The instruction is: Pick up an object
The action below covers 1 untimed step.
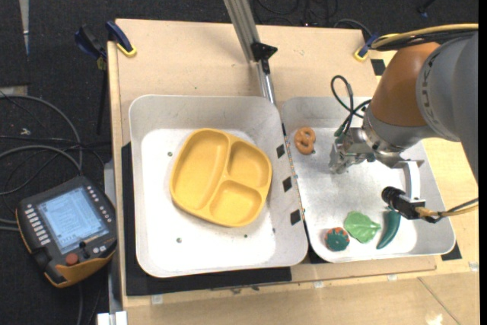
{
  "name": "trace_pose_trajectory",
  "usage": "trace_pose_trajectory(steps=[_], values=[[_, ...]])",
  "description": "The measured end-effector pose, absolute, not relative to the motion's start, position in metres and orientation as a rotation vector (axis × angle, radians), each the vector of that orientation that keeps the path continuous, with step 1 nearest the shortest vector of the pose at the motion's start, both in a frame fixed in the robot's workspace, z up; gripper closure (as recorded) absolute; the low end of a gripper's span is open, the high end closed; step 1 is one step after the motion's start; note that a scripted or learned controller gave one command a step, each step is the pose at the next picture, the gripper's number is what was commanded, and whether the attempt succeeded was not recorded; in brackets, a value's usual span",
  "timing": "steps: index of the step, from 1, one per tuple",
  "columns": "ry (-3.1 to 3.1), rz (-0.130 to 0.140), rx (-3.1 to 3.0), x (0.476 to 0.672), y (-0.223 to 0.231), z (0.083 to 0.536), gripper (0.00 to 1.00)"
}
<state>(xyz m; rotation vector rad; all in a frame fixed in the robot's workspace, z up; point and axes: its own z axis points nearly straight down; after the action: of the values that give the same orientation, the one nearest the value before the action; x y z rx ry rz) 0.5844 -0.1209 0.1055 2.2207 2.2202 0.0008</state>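
Camera view, looking down at a slant: the arm (426, 91) enters from the right edge, grey with its orange band above the wrist, and the gripper (340, 162) hangs over the upper middle of the right bin (323, 106). Whether anything sits between its tips cannot be told from this angle — they point down at bare white floor and look close together, with no object seen in them. Just up and to the left of the gripper lies the orange pretzel-shaped toy (305, 139), near the bin's left wall, apart from the gripper. Below the gripper and toward the near edge sit three more pieces: a green leaf-shaped toy (361, 227), a small teal-and-orange toy (337, 238) just to its left, and a dark green pepper-shaped toy (389, 230) just to its right. A black cable end (396, 199) dangles below and right of the gripper, above the pepper. Well to the left of the gripper, the left bin (152, 125) holds a yellow divided plate (221, 177) with three compartments, lying flat — nothing seen in it. A teach pendant (67, 228) rests on the floor far left of the bench (183, 61).
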Motion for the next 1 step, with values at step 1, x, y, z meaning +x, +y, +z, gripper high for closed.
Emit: trace_pose_trajectory(steps=[1], values=[[2.221,0.004,2.216,0.5936,-0.1206,0.1518,1.0]])
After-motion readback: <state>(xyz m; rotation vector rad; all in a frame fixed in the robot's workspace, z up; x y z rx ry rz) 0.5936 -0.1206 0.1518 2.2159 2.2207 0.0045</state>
